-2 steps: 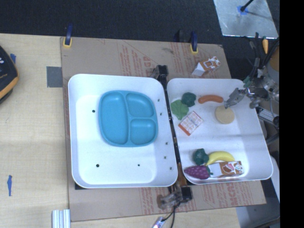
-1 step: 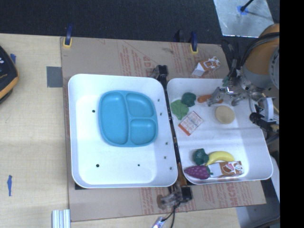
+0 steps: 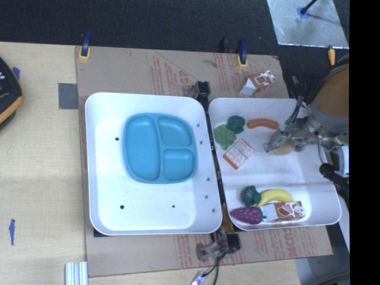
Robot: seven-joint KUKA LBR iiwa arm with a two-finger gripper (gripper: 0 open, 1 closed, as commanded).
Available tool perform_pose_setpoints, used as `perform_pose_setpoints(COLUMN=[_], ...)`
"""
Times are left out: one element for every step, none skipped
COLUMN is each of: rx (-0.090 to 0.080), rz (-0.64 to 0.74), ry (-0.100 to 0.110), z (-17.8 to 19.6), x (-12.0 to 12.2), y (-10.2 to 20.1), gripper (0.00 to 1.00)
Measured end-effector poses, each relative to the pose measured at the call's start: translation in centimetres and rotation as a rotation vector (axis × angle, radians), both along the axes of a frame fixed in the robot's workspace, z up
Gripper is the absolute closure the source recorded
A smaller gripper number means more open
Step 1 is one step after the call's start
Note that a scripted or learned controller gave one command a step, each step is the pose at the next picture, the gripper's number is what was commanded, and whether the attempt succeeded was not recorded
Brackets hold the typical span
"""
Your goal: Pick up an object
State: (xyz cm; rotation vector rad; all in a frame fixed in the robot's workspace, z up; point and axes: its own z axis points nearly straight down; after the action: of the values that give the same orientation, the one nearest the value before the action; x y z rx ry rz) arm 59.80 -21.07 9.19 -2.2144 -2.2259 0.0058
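Observation:
The right bin (image 3: 309,177) holds several toy foods: an orange sausage (image 3: 262,123), two green leafy pieces (image 3: 236,122) (image 3: 224,136), a small red-and-white carton (image 3: 238,154), a dark green piece (image 3: 250,195), a yellow banana (image 3: 275,196), purple grapes (image 3: 246,215) and a flat printed packet (image 3: 289,211). My gripper (image 3: 278,145) reaches in from the right, low over the bin's upper right part, just below the sausage. A pale object lies under its tip, mostly hidden.
The left bin (image 3: 107,206) holds a blue divided plate (image 3: 160,147). A small carton (image 3: 257,82) lies on the cardboard beyond the right bin. Clamps (image 3: 84,44) (image 3: 241,51) hold the cardboard's far edge. A dark device (image 3: 8,91) sits at the far left.

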Motion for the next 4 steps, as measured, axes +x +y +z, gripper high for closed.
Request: perform_pose_setpoints(rx=[0.001,0.002,0.0,0.002], rz=[0.0,-0.002,0.0,-0.001], ry=[-0.001,0.0,0.0,-0.002], z=[0.0,0.0,0.0,2.1], x=[5.9,4.7,-0.6,5.9], y=[3.6,-0.1,-0.1,3.3], gripper=[0.0,0.0,0.0,0.0])
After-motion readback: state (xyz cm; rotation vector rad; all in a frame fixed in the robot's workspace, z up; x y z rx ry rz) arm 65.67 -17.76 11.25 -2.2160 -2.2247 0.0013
